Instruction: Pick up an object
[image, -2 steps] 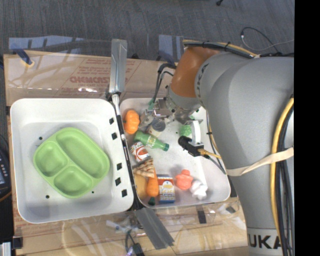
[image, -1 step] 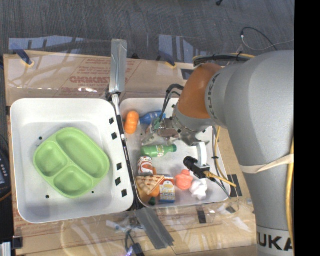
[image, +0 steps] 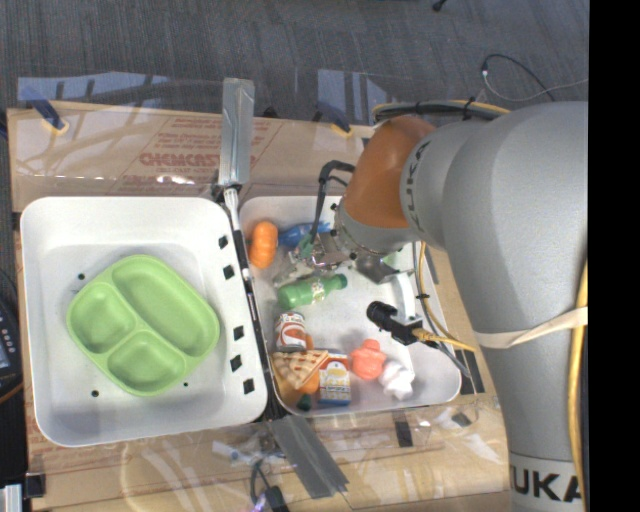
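- A cardboard-covered bench (image: 120, 150) bears two shallow white bins; the grey arm reaches in from the right over the right bin (image: 446, 388).
- The likeliest thing to pick is the green bottle (image: 310, 291), lying on its side in the middle of the right bin.
- Its long axis runs left to right, tipped a little toward the far side at the right end. The slimmer neck end seems to point right.
- The gripper (image: 318, 254) hangs just beside the bottle on its far side, so the bottle lies toward the near side of the claw. Whether they touch is unclear.
- Whether the claw is wide or narrow cannot be told; nothing is seen held in it.
- A grasp would probably need to close across the bottle's short width.
- A blue object (image: 294, 237) and an orange round toy (image: 263, 243) crowd the far left.
- A small can (image: 291, 330) lies on the near side.
- The left bin (image: 40, 230) holds a green divided plate (image: 143, 322).
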